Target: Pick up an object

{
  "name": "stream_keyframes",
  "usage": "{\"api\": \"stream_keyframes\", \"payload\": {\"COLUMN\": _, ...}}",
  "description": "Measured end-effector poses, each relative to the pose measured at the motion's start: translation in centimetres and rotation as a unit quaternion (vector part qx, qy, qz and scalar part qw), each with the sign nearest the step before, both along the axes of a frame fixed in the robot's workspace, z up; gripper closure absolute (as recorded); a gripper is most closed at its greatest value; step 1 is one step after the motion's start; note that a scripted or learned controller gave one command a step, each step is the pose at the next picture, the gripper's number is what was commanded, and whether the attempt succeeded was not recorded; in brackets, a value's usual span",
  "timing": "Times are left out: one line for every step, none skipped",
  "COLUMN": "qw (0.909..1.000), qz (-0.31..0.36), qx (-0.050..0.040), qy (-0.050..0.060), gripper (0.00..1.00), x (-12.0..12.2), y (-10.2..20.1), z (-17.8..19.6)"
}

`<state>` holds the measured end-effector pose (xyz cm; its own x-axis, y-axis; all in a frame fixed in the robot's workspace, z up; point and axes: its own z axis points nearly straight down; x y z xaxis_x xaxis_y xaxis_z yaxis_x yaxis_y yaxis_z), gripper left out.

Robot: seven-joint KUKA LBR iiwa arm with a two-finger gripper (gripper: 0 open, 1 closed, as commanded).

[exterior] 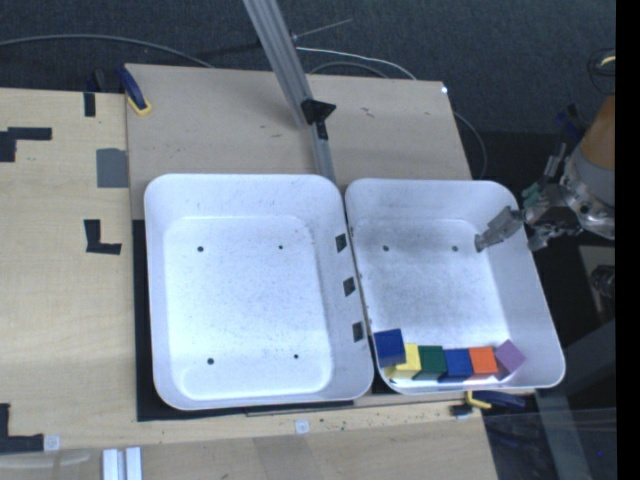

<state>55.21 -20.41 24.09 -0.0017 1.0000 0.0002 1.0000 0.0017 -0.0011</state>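
Observation:
Several small coloured blocks lie in a row along the front wall of the right bin (pixel 430 268): a blue block (pixel 389 346), a yellow one (pixel 407 360), a green one (pixel 431 359), a second blue one (pixel 458 363), an orange one (pixel 483 360) and a purple one (pixel 509 355). My gripper (pixel 503 229) hangs over the bin's right rim near the back, well away from the blocks. Nothing shows in it.
The left bin (pixel 245 288) sits beside the right one, with small black clips along the shared wall. A slanted metal pole (pixel 285 58) rises behind the bins. Cables run over the dark floor at the back and right.

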Motion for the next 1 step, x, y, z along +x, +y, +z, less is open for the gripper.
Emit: {"api": "stream_keyframes", "payload": {"qw": 1.0, "qz": 0.0, "qx": -0.0009, "qy": -0.003, "gripper": 0.0, "x": 0.83, "y": -0.54, "z": 4.32}}
